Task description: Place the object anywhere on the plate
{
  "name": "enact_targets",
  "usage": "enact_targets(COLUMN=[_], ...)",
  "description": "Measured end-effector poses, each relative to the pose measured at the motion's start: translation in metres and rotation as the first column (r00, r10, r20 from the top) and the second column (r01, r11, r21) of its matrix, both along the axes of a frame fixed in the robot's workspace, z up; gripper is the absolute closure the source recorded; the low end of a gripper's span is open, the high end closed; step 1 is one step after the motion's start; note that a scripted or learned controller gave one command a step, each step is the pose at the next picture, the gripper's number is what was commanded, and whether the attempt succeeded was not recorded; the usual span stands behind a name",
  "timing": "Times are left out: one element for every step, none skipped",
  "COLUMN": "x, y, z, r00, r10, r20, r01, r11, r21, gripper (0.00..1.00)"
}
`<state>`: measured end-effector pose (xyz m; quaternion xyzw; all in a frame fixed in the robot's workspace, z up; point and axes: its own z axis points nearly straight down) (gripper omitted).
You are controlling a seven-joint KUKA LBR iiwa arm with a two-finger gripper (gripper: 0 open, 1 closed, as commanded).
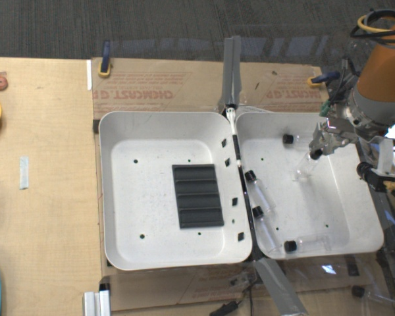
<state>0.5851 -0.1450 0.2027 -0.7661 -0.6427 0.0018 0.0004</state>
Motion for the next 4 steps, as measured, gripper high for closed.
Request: enact_targets(x=[0.007,-0.023,-0.030,-0.057], y=[0.020,0.116,0.183,0.245], z=[-0.033,-0.012,-0.010,0.003], r00=[0.998,0.999,0.998,0.848], r10=[-0.067,-0.032,0.058,0.530], r20=[0.005,-0.001,0.004,0.000], r01=[0.067,0.032,-0.058,-0.530], r11=[0.998,0.999,0.998,0.848], r21=[0.000,0.001,-0.017,0.002], gripper=[1.00,1.00,1.00,1.00])
